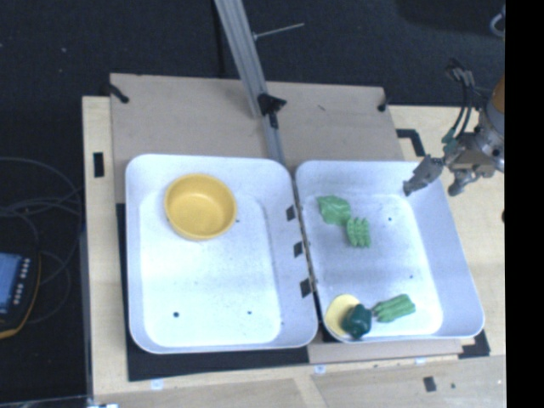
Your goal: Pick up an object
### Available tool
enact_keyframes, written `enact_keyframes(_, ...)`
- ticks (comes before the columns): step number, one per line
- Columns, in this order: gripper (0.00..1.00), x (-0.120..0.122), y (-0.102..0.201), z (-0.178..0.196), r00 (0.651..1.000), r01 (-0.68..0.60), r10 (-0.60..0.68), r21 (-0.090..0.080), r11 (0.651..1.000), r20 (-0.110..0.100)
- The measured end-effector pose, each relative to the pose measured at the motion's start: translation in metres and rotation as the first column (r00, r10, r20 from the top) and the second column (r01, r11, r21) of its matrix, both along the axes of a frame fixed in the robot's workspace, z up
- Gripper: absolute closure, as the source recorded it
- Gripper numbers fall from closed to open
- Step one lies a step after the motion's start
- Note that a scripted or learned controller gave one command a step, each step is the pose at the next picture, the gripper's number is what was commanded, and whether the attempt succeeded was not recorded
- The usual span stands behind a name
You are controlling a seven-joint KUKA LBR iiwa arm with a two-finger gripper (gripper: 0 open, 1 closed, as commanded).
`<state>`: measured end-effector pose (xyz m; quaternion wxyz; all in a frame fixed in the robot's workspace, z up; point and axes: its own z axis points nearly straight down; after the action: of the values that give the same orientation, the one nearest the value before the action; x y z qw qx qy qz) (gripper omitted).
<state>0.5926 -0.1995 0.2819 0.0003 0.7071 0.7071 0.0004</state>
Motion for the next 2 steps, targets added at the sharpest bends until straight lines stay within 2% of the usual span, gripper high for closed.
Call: enact_keyframes(2, 0.0, -0.005, 0.0, -0.125, 1.0, 0.001, -0.001, 0.0, 1.0, -0.006)
